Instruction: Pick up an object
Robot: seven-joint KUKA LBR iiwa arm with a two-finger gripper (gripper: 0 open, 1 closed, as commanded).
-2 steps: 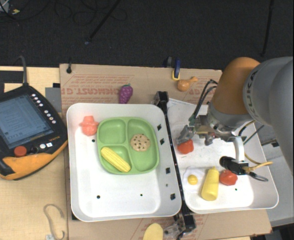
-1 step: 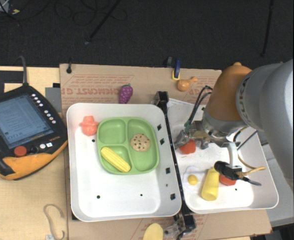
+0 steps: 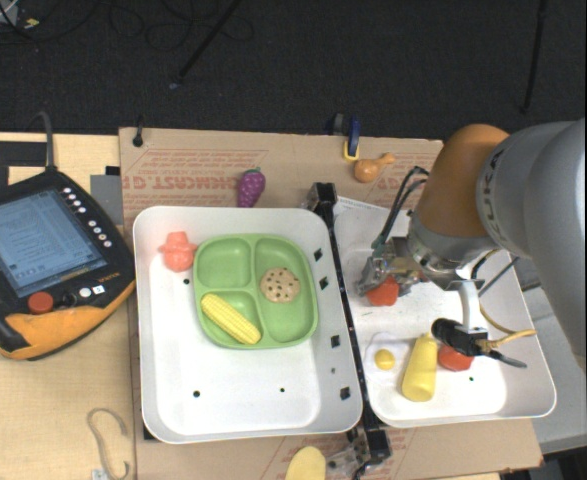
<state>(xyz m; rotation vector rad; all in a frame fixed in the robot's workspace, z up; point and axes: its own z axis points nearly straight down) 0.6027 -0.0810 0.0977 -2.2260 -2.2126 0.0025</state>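
Mostly hidden under the arm (image 3: 493, 208), the gripper (image 3: 381, 280) pinches a red toy (image 3: 383, 292), nine o'clock in the right bin (image 3: 533, 393)

A divided plate (image 3: 308, 318) lies in the left bin (image 3: 233, 408); a bottle (image 3: 421, 368) in the right bin (image 3: 518, 393).

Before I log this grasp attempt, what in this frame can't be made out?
- Gripper: whether it holds the red object is unclear; small, dark and partly covered by the wrist.
- Right bin: its far right part lies under the arm.
- Yellow object: cut off by the bottom edge.
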